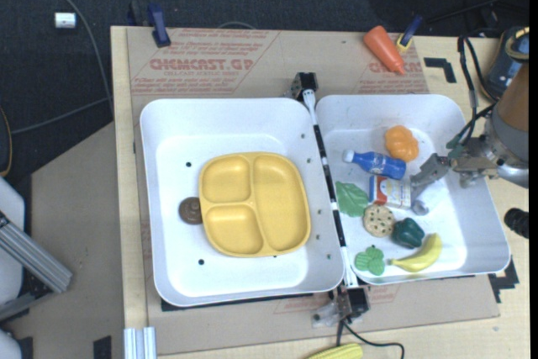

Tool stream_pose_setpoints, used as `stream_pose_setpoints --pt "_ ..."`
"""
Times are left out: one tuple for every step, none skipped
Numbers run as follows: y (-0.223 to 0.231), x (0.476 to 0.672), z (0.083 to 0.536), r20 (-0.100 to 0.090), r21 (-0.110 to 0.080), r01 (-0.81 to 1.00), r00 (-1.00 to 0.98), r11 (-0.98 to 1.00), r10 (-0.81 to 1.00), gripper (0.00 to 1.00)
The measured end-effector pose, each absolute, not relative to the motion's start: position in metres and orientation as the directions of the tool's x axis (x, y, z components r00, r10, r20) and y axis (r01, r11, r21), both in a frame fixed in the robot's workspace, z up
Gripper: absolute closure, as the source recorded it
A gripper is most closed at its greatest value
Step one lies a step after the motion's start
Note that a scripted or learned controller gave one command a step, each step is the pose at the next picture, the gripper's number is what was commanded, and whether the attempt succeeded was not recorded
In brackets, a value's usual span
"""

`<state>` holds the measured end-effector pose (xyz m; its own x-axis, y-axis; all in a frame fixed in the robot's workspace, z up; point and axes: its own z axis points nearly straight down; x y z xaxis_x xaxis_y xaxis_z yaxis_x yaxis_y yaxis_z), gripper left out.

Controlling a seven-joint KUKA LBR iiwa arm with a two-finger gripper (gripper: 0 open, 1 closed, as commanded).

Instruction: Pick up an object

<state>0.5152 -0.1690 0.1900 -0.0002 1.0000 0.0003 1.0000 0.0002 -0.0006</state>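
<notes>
Plainly the crowding is the risk; the gripper (pixel 427 181), at the frame's right, stands open and holds nothing, one finger tip touching the can (pixel 392 192); closing here could nudge it against the bottle (pixel 376 163) or cookie (pixel 379 219), or slip off; the can lies just left of the gripper.

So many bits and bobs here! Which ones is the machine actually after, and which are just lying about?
Part of the job, in the right bin by the claw:
blue bottle
orange toy
cookie
banana
dark green pepper

Just lying about:
yellow divided plate in the left bin
brown disc
orange carrot on the bench
</notes>
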Motion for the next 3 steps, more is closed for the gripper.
stream_pose_setpoints --pt "-0.158 0.595 0.128 0.0 0.001 1.0 -0.001 0.001 1.0 0.0" --pt "-0.141 0.628 0.084 0.0 0.002 1.0 -0.001 0.001 1.0 0.0" --pt "-0.108 0.667 0.085 0.0 0.002 1.0 -0.002 0.002 1.0 0.0"
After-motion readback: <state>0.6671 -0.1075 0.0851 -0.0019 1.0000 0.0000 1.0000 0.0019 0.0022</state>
